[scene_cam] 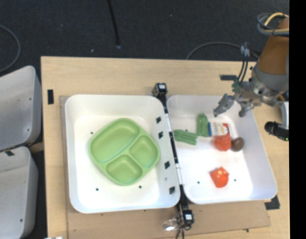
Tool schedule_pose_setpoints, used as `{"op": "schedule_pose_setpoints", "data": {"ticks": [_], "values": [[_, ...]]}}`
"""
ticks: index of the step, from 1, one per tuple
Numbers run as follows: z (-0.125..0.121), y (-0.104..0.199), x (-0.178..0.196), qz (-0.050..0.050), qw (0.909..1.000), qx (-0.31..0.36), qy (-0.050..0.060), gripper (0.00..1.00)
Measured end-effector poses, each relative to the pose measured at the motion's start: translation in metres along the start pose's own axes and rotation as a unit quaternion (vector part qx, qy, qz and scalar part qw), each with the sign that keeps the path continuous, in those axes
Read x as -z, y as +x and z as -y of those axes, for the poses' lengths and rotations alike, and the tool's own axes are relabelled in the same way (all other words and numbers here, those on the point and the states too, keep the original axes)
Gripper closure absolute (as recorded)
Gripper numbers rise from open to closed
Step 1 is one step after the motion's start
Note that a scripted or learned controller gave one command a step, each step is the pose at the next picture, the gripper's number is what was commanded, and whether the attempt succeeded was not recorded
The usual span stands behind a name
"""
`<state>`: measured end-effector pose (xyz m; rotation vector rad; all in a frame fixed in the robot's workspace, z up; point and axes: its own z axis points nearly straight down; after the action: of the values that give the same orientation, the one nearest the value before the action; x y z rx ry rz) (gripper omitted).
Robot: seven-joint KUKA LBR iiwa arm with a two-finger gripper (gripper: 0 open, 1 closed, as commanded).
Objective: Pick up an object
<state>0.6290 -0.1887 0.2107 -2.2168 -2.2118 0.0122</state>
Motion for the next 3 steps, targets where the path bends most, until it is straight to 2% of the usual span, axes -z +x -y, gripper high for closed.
{"op": "schedule_pose_setpoints", "data": {"ticks": [1,2,3], "values": [[-0.003,0.001,0.009,0.001,1.0,0.002,-0.007,0.0],[-0.001,0.008,-0.047,0.001,1.0,0.003,-0.005,0.0],[-0.003,0.006,-0.106,0.004,0.9999,0.002,-0.01,0.0]]}}
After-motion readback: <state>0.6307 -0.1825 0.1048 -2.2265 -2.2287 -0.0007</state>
